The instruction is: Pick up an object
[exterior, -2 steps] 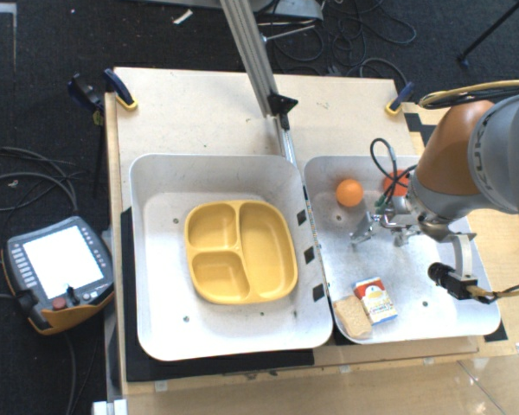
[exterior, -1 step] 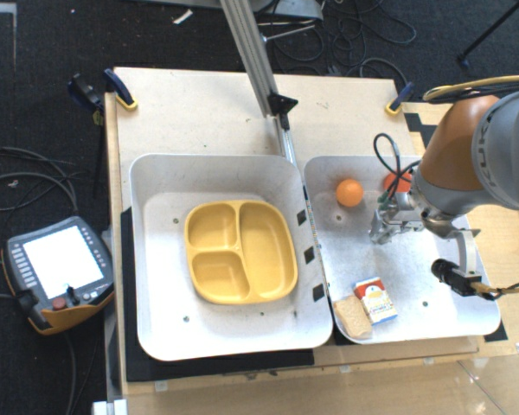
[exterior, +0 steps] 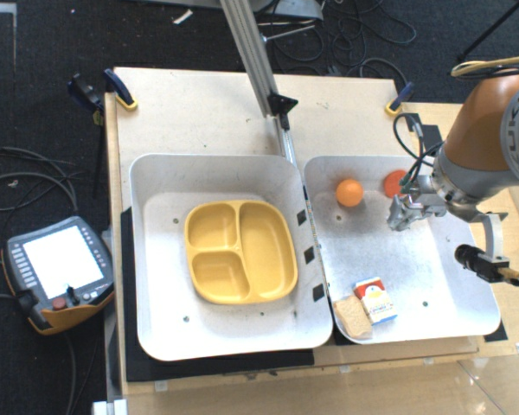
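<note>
As I read the feed, nothing had been picked up yet, so the whole grasp and lift remained to do.

At nine o'clock of the bench a teach pendant (exterior: 59, 271) lay on the dark floor, grey-screened with an orange bumper. Next came the left bin (exterior: 156, 180), matte white with rounded corners, bearing a yellow divided plate (exterior: 240, 251), glossy plastic, three compartments, soft-cornered. A slanted aluminium rail (exterior: 253, 46) ran down from twelve o'clock to the seam between the bins.

In the right bin (exterior: 450, 305) the candidates were spread out. A small orange ball (exterior: 349, 193), smooth and round, sat toward eleven o'clock of that bin. At six o'clock lay a tan, rough-looking slab (exterior: 353, 317), perhaps a sponge or bread slice, touching a little red-and-white carton (exterior: 376, 300) with crisp edges. A red round object (exterior: 394, 181) at one o'clock was half hidden by the arm.

The gripper (exterior: 404, 213), metallic grey, hung just beside that red object, low over the bin floor at roughly one o'clock. I could not tell how its jaws stood, and I saw nothing between them. I judged the red object or the ball the likeliest target.
</note>
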Controlling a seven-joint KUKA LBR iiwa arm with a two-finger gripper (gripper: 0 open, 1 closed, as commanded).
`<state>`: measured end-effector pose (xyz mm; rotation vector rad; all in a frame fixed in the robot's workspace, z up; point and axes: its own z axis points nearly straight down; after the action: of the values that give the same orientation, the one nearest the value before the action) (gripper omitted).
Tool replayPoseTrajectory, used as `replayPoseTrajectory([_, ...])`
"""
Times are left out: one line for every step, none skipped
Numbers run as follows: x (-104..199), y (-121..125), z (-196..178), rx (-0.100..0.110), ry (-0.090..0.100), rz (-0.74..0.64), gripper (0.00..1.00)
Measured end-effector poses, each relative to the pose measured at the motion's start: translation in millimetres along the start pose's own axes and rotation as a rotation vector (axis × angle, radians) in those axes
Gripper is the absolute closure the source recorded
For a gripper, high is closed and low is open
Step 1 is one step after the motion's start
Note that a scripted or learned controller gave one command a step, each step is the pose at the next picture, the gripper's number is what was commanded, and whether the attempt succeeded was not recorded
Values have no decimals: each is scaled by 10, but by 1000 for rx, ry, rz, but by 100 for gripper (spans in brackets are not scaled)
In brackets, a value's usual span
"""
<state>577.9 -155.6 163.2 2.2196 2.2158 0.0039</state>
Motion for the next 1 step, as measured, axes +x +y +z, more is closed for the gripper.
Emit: replayPoseTrajectory([-96,-22,-576,-1,-1,0,100])
